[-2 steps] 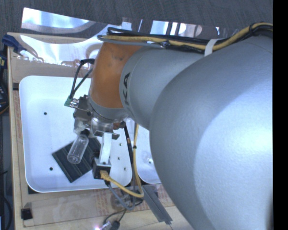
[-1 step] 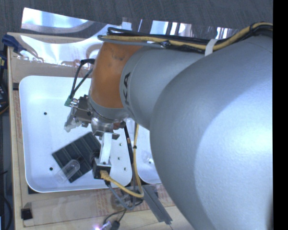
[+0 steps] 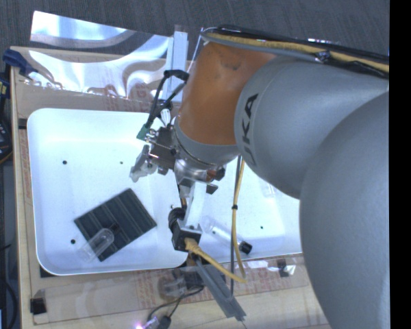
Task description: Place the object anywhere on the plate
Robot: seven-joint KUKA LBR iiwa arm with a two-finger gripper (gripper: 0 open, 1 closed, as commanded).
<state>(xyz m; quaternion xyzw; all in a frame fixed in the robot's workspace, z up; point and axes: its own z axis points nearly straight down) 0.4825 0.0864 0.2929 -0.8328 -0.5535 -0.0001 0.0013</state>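
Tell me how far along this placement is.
Looks done: the clear object lies overlapping a corner of the black ribbed plate in the white bin. In hand: nothing seen at the gripper, which hangs apart from the plate. Left: probably only confirming it.

- Grey arm [image 3: 315,149] with orange band reaches in from right, covering most of right bin [image 3: 267,228]
- Gripper [image 3: 145,163] over middle of left bin [image 3: 55,136]
- Dark ribbed plate [image 3: 120,218] lies near-left in left bin
- Small clear object [image 3: 99,242] overlaps plate's near edge
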